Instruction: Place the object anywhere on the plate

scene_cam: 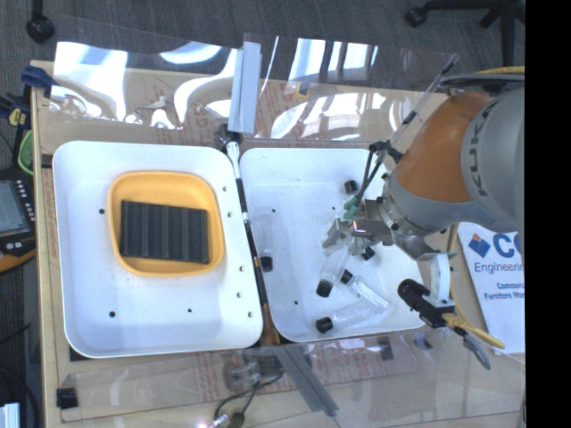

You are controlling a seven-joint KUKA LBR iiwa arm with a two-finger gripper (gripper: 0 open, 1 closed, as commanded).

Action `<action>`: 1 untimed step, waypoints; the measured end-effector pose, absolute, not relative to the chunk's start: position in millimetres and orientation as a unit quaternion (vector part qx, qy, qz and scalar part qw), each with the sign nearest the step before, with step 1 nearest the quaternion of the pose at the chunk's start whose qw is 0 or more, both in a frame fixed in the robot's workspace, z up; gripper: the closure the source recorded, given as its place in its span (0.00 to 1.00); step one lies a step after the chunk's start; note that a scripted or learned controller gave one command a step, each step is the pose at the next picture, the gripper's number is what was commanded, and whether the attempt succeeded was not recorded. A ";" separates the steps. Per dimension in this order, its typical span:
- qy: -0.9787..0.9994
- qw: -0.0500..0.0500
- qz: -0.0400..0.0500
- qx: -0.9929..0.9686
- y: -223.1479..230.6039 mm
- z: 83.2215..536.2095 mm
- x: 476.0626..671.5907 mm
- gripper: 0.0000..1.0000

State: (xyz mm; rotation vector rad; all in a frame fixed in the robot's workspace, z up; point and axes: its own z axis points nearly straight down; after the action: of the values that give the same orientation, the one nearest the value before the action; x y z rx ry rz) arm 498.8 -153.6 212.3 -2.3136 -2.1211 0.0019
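Vials [343,283], clear with black caps, scattered in right bin [285,194], several near bin's front right corner. Plate [165,224], yellow with dark ridged insert, sits in left bin [80,310], well apart from vials. Hand [350,230] low over right bin among vials; grip state cannot tell. Grey-orange arm [455,159] reaches in from right

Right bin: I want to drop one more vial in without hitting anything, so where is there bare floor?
The right bin's upper-left floor is bare, from the divider wall out toward the small black cap. The strip down its left wall is also free. It is crowded lower right, where clear vials with black caps lie under the gripper.
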 end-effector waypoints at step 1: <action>-0.746 0.002 0.001 -0.666 -106.8 182.5 476.2 1.00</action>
State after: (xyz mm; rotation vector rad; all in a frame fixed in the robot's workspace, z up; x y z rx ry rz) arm 476.2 -106.8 182.5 -2.0893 -2.3417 0.0021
